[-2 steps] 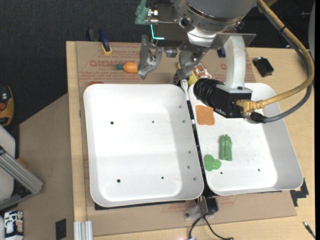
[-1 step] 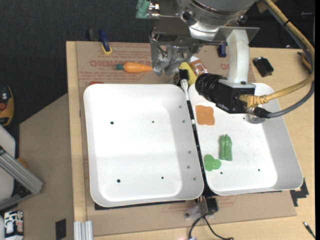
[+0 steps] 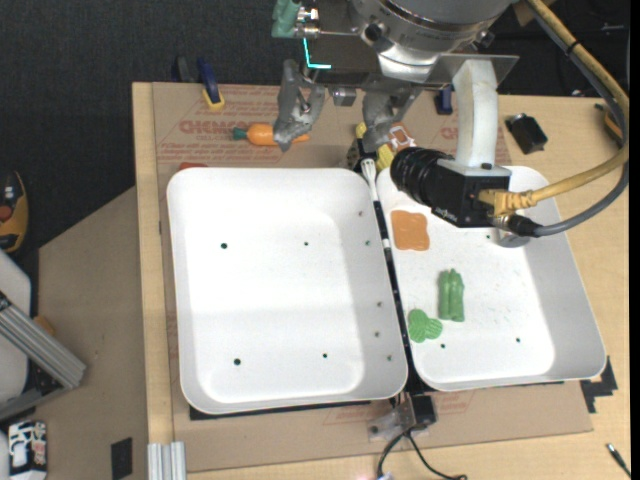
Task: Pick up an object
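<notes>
Two white bins (image 3: 270,388) side by side; hand (image 3: 335,123) above their far edge.

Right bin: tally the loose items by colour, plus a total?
Right bin, as far as the arm leaves it uncovered:
Orange: 1, a flat piece
Green: 2, an upright oblong piece and a rounder piece beside it
Total: 3

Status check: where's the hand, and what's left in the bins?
Hand up beyond bins' far edge. Orange piece, two green pieces lying in right bin.
</notes>
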`<action>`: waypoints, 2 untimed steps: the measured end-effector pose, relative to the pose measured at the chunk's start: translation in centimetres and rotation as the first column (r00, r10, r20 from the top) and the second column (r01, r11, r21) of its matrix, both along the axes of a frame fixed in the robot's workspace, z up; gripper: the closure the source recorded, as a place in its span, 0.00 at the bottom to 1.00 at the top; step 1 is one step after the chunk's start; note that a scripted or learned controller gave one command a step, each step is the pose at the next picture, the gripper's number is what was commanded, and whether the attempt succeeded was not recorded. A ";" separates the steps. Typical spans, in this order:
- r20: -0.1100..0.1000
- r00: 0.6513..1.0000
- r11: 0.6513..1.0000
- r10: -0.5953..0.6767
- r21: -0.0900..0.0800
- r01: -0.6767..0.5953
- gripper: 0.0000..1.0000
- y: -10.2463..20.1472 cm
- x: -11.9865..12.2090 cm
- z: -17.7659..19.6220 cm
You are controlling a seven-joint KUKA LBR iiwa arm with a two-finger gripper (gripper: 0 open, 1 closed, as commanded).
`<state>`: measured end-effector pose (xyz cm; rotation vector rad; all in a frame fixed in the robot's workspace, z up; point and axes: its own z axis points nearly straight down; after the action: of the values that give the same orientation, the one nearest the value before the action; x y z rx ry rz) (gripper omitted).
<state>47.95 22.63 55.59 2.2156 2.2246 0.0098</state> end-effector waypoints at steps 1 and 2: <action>0.004 1.000 1.000 0.001 0.002 -0.001 1.00 0.1 0.0 1.1; -0.016 1.000 1.000 -0.020 -0.008 0.019 1.00 -13.0 -0.1 -6.9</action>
<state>47.89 9.61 48.69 2.2413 2.2068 -0.0164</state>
